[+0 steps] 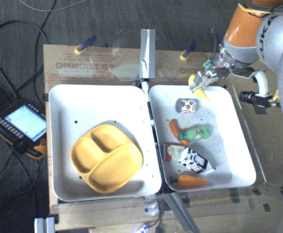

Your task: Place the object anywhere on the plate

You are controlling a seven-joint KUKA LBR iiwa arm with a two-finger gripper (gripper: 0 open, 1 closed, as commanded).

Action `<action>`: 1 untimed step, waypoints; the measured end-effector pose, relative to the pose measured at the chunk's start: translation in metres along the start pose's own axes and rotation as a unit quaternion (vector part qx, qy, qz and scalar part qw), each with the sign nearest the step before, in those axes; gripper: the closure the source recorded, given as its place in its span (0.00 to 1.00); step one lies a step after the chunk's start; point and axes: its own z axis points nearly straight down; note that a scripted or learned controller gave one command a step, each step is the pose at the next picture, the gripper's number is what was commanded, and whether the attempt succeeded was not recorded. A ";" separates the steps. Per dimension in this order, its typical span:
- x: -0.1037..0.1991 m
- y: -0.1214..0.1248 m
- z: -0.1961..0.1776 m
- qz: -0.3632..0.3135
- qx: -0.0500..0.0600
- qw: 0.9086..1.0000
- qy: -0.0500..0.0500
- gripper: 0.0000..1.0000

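Bare floor around the yellow plate (107,157) in the left bin (64,101); right bin (238,144) crowded.

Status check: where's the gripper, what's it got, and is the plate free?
Gripper over right bin's far edge, yellow object between fingers. Yellow plate in left bin, nothing on it. Divider between bins.

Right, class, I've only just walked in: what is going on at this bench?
A grey and orange robot arm reaches in from the right. Its pincer is at the far edge of the right bin, with a yellow object at its fingertips; whether it is truly gripped is unclear. A small can, two carrots, a green bottle and a black-and-white carton lie in that bin. The yellow divided plate sits in the left bin, with nothing on it yet.
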 end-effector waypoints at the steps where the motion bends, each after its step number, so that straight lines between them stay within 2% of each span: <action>1: 0.064 -0.006 0.033 0.015 0.001 1.000 0.002 1.00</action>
